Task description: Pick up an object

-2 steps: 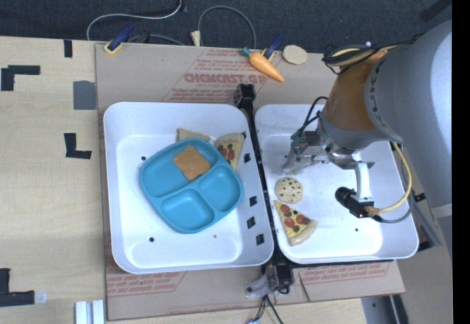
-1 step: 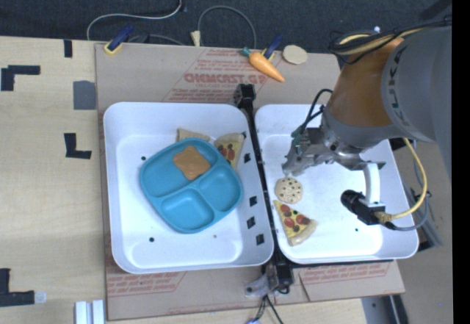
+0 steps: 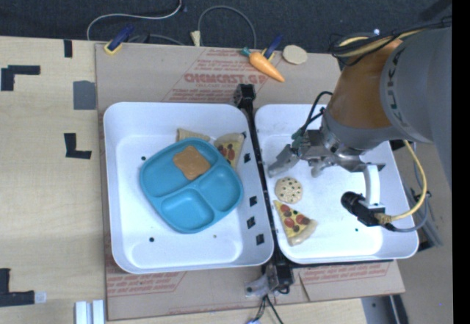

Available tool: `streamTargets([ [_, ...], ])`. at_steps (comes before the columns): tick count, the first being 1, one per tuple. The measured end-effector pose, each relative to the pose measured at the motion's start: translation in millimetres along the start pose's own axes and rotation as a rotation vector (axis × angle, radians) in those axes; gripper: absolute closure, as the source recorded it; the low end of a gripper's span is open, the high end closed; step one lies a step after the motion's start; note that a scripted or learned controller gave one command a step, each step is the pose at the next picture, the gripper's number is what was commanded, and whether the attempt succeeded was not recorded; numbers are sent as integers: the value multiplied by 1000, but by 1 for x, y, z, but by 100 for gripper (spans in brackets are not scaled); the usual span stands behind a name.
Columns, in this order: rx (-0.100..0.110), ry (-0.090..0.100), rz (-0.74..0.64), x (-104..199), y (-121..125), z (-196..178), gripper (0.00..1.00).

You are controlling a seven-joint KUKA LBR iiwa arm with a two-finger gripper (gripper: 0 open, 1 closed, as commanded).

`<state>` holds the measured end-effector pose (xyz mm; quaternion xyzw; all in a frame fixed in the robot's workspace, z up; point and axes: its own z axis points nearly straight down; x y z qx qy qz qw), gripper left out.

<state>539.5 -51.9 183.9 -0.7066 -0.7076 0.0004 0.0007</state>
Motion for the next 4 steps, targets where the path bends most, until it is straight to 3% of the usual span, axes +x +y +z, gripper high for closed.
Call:
streamTargets([
  [1,-4,-3,4,-50,18,104,0],
  [3,-5,-1,-1,-42,115,98,0],
  [4,-1,-1,-2,-49,129,98,0],
])
